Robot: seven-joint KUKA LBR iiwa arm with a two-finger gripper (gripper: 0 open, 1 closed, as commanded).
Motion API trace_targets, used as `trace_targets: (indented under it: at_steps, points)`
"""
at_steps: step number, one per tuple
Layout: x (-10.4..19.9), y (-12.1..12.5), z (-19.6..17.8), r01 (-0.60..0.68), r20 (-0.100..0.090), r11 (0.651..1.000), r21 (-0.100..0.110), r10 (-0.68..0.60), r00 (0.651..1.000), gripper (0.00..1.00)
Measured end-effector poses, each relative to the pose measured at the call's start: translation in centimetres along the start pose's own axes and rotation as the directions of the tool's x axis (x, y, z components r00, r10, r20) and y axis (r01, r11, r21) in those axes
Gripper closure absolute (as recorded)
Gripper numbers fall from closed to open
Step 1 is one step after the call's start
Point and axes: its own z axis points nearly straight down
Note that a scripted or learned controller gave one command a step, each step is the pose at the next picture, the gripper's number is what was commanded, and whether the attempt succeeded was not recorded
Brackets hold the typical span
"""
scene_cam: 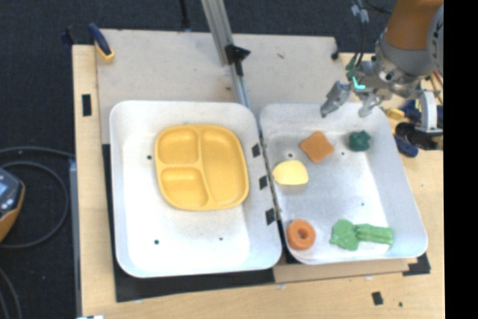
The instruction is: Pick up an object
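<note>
The bench carries two white bins. The left bin holds a yellow divided plate. The right bin holds all the loose pieces: a green toy near the front, a pale yellow lump, an orange-brown block, an orange ring and a small dark green piece. Nothing is lifted, so the whole pick looks undone. The arm leans in from the right, wrist above the right bin's far edge. The gripper hangs spread wide, holding nothing, just behind the orange-brown block.
</note>
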Motion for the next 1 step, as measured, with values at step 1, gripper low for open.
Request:
trace_targets:
  at_steps: [1]
  points:
    - [0.0,0.06,-0.13,0.0,0.0,1.0,-0.003,0.0,1.0,0.0]
